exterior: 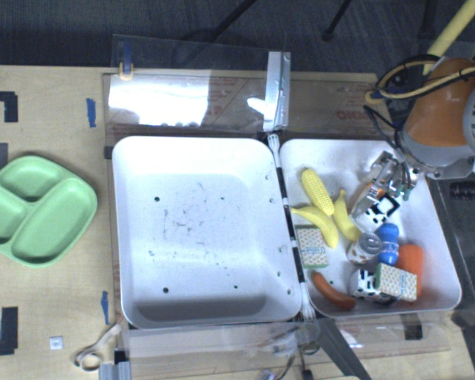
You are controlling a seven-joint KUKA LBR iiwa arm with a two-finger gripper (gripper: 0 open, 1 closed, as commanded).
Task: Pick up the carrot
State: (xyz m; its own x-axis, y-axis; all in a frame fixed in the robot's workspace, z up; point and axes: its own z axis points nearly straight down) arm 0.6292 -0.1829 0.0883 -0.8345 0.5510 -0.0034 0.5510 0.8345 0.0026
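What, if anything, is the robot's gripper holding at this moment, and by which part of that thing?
Nothing can be seen held. The gripper hangs over the right bin, apart from the carrot, which lies untouched near the blue bottle.

Two bins sit side by side on the desk (47, 307), touching along their inner edges. To the left of the left bin (142, 165) lies a divided plate (38, 210). Behind that bin stands a clear panel (190, 93). In the right bin (443, 236), a corn cob (317, 191) lies near the left wall, with a banana (321, 222) in front of it. A sausage (332, 290) lies at the front. The carrot (411, 258) rests near the right wall, just right of a bottle (387, 242) and behind a small box (398, 282). The gripper (384, 182) hangs over the bin's back right part, behind the bottle.
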